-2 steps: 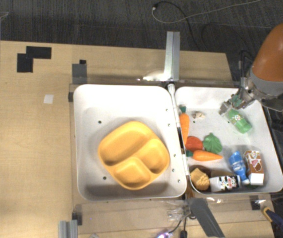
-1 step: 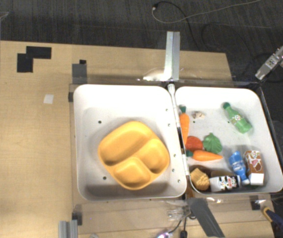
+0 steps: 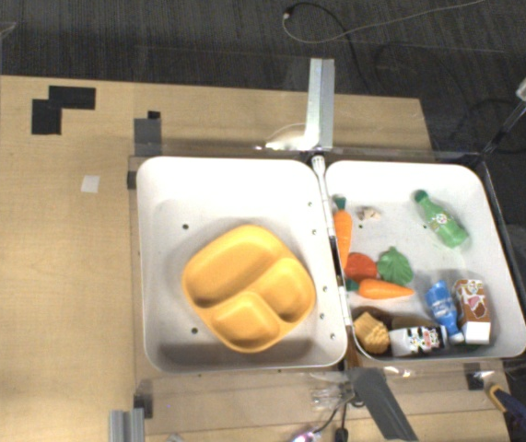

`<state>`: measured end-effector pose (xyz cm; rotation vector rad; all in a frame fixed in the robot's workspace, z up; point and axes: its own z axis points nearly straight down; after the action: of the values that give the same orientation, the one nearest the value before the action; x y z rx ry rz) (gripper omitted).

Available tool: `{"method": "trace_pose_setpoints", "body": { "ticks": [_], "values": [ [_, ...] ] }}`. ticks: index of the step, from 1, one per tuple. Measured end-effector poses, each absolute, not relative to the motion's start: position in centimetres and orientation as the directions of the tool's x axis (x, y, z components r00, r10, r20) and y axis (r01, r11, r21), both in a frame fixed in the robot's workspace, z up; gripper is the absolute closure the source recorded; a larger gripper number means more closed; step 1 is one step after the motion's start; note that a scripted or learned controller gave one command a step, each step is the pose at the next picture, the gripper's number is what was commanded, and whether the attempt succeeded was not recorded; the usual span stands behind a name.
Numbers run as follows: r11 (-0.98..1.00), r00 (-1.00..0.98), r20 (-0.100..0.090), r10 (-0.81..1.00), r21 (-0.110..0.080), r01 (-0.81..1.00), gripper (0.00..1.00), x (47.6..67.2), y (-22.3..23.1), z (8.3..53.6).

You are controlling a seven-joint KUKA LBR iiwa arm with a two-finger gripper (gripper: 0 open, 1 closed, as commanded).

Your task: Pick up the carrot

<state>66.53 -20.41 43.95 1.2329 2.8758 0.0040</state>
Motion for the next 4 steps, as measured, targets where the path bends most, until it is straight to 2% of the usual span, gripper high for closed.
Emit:
{"method": "trace_pose_setpoints", "body": {
  "ticks": [1,2,3,4],
  "values": [
    [0.729,-0.729,-0.008,0.685,0.005,0.685,1.0,65.8,-19.7,43.7],
    [0.877,-0.877,-0.011,0.481,0.003,0.481,1.0,63.6,-20.5,43.8],
    [0.99,-0.99,-0.013,0.141,0.001,0.141,1.0,65.3,-15.9,43.9],
    [0.98,-0.98,-0.014,-0.197,-0.003,-0.197,1.0,66.5,-15.1,43.9]
  ]
}}
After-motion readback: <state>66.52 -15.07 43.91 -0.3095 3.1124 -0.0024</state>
